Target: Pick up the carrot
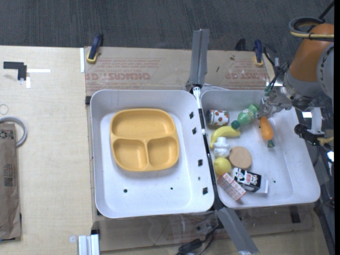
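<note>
Here the carrot (266, 129) lies beside a green bottle (245, 116), below the hand (270, 106).

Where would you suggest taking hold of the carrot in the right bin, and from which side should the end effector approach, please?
Probably the middle of the carrot, from above. It lies flat on the right bin, top end pointing toward the far edge, with bare floor on both long sides. The end effector is near its top end, so closing across the narrow width looks simplest. The green bottle sits to its left, apart from it.
</note>
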Tool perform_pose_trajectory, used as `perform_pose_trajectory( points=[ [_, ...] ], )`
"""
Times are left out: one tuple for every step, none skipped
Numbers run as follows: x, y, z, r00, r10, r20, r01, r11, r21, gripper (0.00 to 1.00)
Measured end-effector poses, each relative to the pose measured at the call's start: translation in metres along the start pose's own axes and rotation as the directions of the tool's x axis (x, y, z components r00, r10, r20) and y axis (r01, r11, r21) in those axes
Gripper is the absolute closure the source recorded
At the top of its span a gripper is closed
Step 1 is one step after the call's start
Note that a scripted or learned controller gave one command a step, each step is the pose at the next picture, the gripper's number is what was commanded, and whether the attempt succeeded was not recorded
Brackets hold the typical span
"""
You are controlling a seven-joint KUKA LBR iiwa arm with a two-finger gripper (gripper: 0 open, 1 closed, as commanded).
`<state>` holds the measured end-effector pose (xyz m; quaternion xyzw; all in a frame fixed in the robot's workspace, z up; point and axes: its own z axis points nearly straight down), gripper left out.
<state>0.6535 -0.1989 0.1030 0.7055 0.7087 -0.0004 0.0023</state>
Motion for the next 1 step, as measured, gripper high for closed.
perform_pose_trajectory(
  points=[
    [0.0432, 0.0067, -0.1029, 0.828, -0.561, -0.001, 0.561, 0.828, -0.003, 1.00]
  ],
)
